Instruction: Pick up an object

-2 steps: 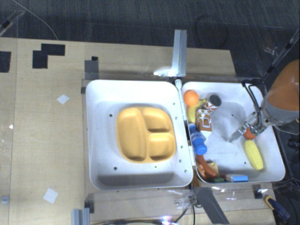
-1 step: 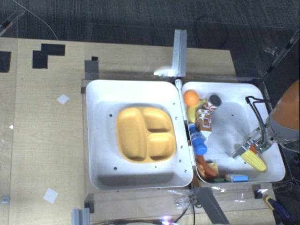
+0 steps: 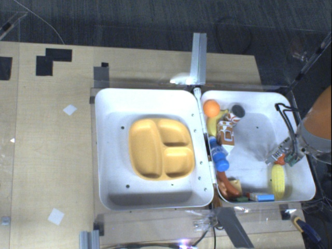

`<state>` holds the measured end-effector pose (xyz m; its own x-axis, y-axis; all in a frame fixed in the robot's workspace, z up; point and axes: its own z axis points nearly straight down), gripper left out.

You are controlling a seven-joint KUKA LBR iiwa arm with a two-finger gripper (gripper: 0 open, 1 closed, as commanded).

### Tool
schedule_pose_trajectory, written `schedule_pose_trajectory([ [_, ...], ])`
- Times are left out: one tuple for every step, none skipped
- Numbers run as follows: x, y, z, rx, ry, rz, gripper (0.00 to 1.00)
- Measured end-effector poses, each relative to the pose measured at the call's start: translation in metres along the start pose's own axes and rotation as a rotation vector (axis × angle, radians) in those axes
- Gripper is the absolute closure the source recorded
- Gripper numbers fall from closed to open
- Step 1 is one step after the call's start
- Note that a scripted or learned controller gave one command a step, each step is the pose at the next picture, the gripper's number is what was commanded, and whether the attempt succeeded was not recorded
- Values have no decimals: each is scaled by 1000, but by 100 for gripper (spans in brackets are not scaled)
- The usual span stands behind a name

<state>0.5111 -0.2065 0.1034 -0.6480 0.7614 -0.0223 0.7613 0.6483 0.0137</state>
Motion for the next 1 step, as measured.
schedule_pose_trajectory([
  [1, 21, 13, 6, 9, -236, 100],
])
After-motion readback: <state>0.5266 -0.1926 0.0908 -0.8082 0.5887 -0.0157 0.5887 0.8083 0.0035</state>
